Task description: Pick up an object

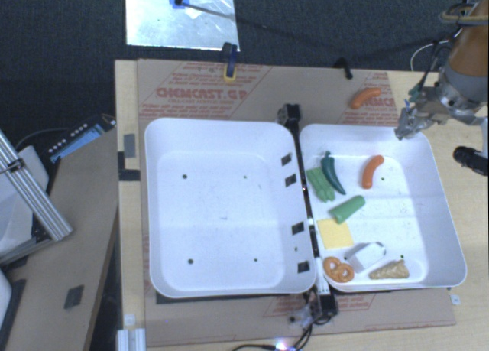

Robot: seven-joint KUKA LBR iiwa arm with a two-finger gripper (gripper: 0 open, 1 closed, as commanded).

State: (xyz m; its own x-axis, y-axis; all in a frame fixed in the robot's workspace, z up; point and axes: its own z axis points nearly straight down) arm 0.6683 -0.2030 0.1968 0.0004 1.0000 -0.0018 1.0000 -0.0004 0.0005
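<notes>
Nearest to us in the right bin (447,254) lie a pretzel (338,269), a white block (368,253) and a tan wedge-shaped piece (390,270), all close to the front wall. Just behind them we see a flat yellow square (335,232), then a green cylinder (348,208) lying at a slant. Farther back sit a dark green pepper (331,173) beside a lighter green piece (319,184), and an orange sausage (372,170) a little to their right — apart from both. The left bin (221,204) lies alongside, its wall touching the right bin's. Beyond the right bin's far wall, a second orange sausage (365,98) rests on the tabletop (306,86). The hand (403,131) hangs above the right bin's far right corner — we cannot tell its state, and nothing shows between its tips.
</notes>
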